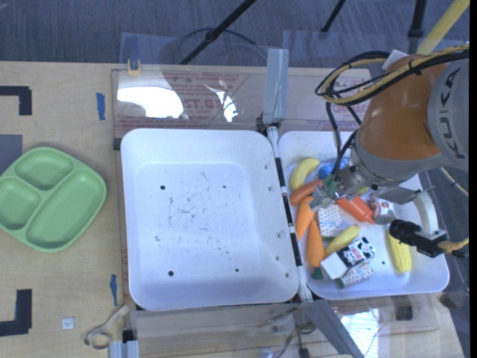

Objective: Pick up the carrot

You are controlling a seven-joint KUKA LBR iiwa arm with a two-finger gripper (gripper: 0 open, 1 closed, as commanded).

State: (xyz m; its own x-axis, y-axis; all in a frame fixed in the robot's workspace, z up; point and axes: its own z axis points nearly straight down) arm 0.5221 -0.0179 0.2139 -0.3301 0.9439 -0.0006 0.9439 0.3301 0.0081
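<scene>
The claw (335, 189) hangs low over the right bin (436, 278), under the orange band of the arm (402, 118). Whether the claw is apart or together cannot be told, since the wrist and cables cover it.

Location of the target: a long carrot (314, 239) lies just below and to the left of the claw, running along the bin's left wall. More orange pieces crowd the claw: one (302, 192) directly to its left, another (356, 208) just below and to its right. Which of these are carrots is uncertain at this resolution.

Probable faults:
- Wrong item selected. A yellow banana (303, 171) sits above and left of the claw, a small patterned box (330, 218) directly below it, and a second yellow piece (342, 238) lower still, touching the long carrot. A closing motion may trap any of these.
- Wall interference. The long carrot lies close to the divider between the bins, leaving little room for one side of the claw.
- Slip. A smooth, tapered carrot gripped off-centre may rotate out on lift.

The corn cob (400, 253), well to the lower right, poses no risk. The left bin (197, 215) and the green plate (51, 198) on the surface (45, 304) lie far left.
</scene>
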